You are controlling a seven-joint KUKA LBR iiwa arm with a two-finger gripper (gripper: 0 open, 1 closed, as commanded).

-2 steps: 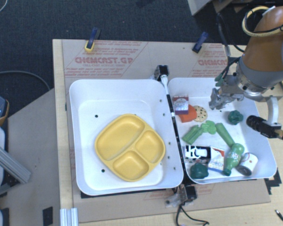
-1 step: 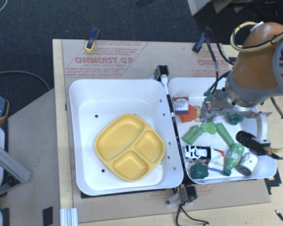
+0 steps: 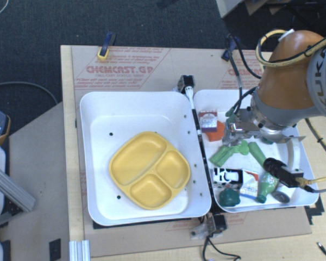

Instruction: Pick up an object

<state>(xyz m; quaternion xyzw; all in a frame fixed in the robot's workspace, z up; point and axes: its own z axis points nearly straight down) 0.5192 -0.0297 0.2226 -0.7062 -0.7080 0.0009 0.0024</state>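
Light-green plastic piece [image 3: 224, 155] is the object nearest the tool: it lies tilted in the middle of the right bin [image 3: 216, 95], close to the wall shared with the left bin [image 3: 87, 145]. Gripper [image 3: 240, 144] sits just above and to the right of it, low over the clutter; contact unclear, and whether it's spread or pinched can't be read from this angle. Nothing visibly held. A second green piece [image 3: 257, 152] lies just right of the gripper, angled the other way. Towards the far end of the bin: small red-white-blue box [image 3: 208, 120] with an orange item [image 3: 215, 131] touching it. Near end: black-and-white pack [image 3: 228, 175], dark green round thing [image 3: 229, 198], a white tube with red and blue print [image 3: 249, 190], and a green bottle [image 3: 268, 184], all bunched together. Grey-and-orange arm [image 3: 290, 83] covers the bin's far right part. Left bin holds a yellow three-section plate [image 3: 149, 169], flat, roughly centred. Both bins sit on a brown board [image 3: 125, 69] with red print; yellow clamp [image 3: 104, 53] on its far edge.
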